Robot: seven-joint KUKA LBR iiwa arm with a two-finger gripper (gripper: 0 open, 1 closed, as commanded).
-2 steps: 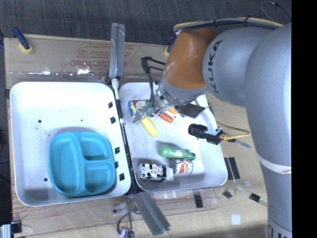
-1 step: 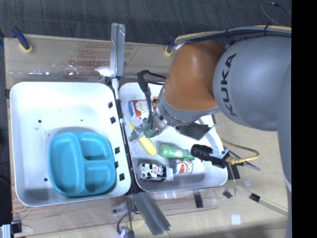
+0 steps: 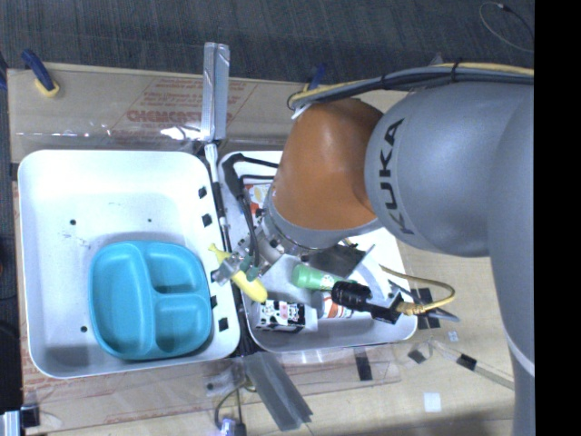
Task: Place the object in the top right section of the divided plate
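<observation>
The gripper (image 3: 243, 266) sits low over the right bin (image 3: 399, 330), near its left wall, the arm's orange band (image 3: 322, 166) directly above it; how its jaws stand cannot be told. A yellow object (image 3: 250, 286) lies just below, touching or nearly so. Whether it is held is unclear. To the left, in the left bin (image 3: 54, 207), the blue divided plate (image 3: 150, 298) has every section bare, so placing remains undone. The bench (image 3: 454, 380) is cardboard-topped, with dark carpet (image 3: 272, 7) beyond.
</observation>
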